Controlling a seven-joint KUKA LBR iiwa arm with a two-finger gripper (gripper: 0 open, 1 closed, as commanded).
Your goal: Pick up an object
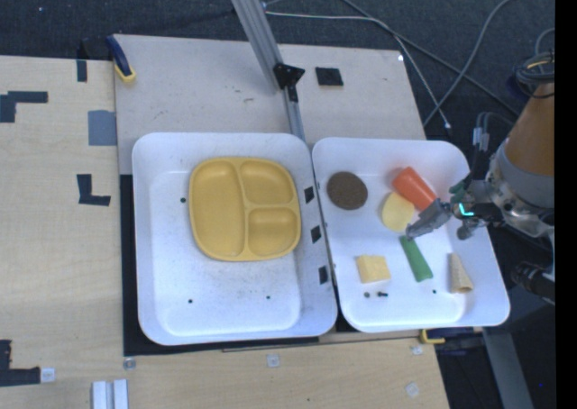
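Orange carrot-shaped toy [414, 186], pale yellow block [397, 212] and green stick [416, 259] lie unlifted in your right white bin [487, 304]; your gripper [448, 217] hovers spread open, empty, so the pick remains undone.

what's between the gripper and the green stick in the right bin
Nothing visible. The gripper hangs over the right white bin, just above the upper end of the green stick. The pale yellow block and orange cylinder lie beside it, to the upper left, not between.
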